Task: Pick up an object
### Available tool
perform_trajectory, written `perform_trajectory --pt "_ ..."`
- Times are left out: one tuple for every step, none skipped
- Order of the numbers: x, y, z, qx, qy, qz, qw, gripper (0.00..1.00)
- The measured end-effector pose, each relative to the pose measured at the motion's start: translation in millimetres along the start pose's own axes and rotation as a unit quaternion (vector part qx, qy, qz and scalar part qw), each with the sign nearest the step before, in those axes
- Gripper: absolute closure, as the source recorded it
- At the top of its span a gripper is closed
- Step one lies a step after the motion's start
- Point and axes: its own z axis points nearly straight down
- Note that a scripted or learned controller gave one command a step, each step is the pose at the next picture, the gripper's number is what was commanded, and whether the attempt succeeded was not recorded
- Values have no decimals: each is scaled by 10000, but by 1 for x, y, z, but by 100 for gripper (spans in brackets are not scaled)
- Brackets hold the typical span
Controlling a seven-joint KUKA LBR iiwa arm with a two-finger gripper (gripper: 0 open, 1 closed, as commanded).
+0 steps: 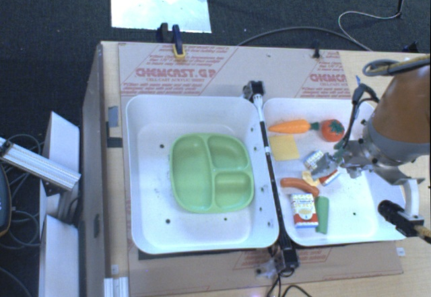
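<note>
In the right bin (377,225), a scatter of toy foods is lying: a carrot (289,127) and a tomato (331,129) near the far wall, a yellow cheese slice (285,148) just below the carrot, a sausage (300,185) toward the middle, and a small carton (304,210) with a green piece (322,214) lying just beside it near the front wall. The pincer (323,169) is hovering low over the middle of this bin, just above the sausage and close to a small yellow and red item under its tip; whether it is open, closed or gripping anything I cannot tell. The grey arm (404,120) is reaching in from the right. In the left bin (145,174), a green divided plate (211,172) is sitting near the centre. Both bins are resting side by side on the desk (202,70).
</note>
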Motion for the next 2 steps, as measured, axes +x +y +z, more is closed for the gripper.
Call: perform_trajectory --pt "9 77 109 -68 -11 -4 10000 0" --pt "-4 131 112 -15 -5 -9 10000 0"
